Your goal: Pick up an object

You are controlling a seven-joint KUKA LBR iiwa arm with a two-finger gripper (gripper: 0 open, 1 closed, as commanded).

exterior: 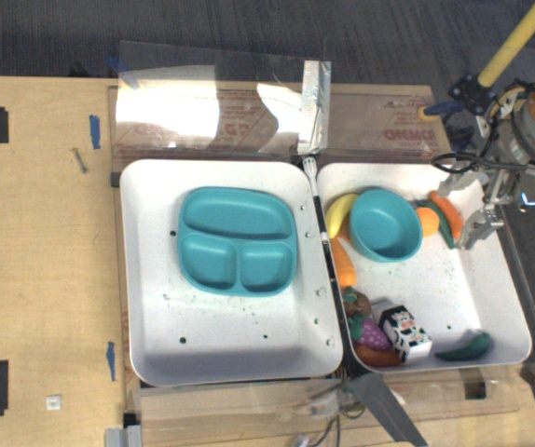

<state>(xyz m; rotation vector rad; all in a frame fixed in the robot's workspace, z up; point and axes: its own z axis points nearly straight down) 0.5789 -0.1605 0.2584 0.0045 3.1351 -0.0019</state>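
gripper [482, 220] hangs at the right bin's [500, 287] far right edge, just right of the round teal plastic bowl [385, 223]; finger state cannot be told. nothing visibly grasped. judgement: pick not yet done; toy items remain in that bin.

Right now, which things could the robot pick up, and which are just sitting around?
Could be picked up: teal bowl, banana, carrot, grapes, toy cow block, green vegetable.

Just sitting around: teal divided plate, tape strips, clear plastic sheet.
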